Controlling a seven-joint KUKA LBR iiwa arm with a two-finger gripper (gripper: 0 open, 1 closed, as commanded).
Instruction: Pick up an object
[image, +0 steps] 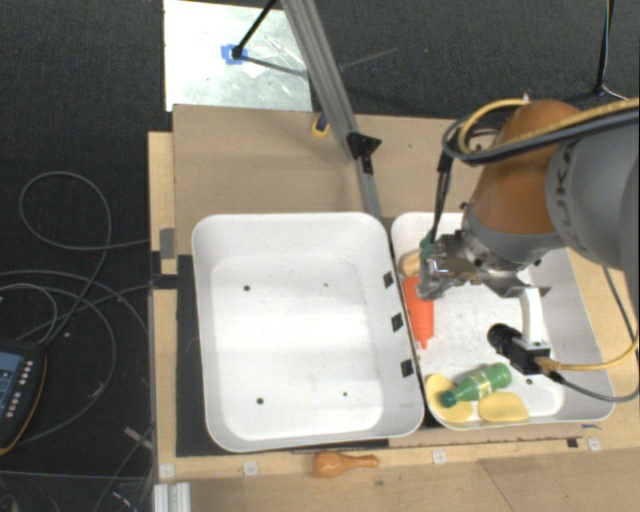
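**Gripper low over the carrot, nothing lifted yet**

Working left to right from the carrot (422, 313): the left bin (300, 330) sat beside it across the divider, and the carrot itself lay along the right bin's (570, 400) near wall, orange and untaken. The gripper (436, 277) hung right over the carrot's upper end, maybe touching it. Were its fingers spread or pinched? I could not tell. Further right and lower lay a green bottle (478, 385) and yellow pieces (502, 406). My read: the pick was not done.

Arm (540, 190) over right bin (570, 400), carrot (422, 312), green bottle (478, 384)
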